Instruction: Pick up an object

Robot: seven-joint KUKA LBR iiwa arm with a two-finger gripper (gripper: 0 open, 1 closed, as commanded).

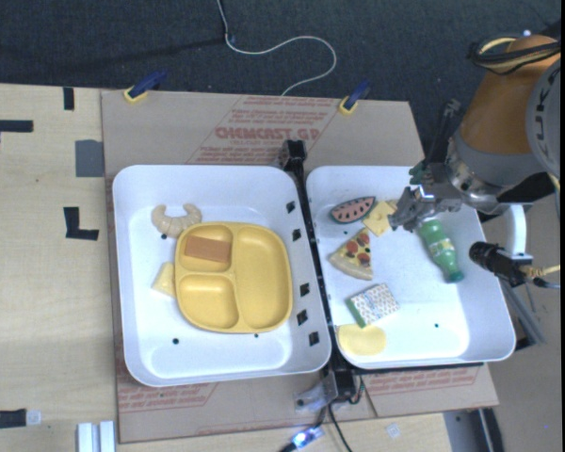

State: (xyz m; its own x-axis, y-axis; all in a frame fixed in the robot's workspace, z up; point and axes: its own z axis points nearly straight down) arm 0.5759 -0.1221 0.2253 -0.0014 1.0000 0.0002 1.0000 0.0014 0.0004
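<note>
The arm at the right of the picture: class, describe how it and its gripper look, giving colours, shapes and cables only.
The arm is bulky and rounded, grey, with a broad orange band above the wrist. The gripper at its end is small, dark and metallic, with a blocky body. A black cable loops over the top of the orange band, and a white bracket with a black fitting sticks out below the wrist.

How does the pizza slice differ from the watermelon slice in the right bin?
The pizza slice is a yellow-orange triangle with dark toppings; the watermelon slice is a red, curved wedge with a dark rind. The pizza lies nearer the middle of the right bin, the watermelon closer to its far edge. The pizza looks slightly bigger. Both lie flat, near the divider, apart from the gripper.
</note>
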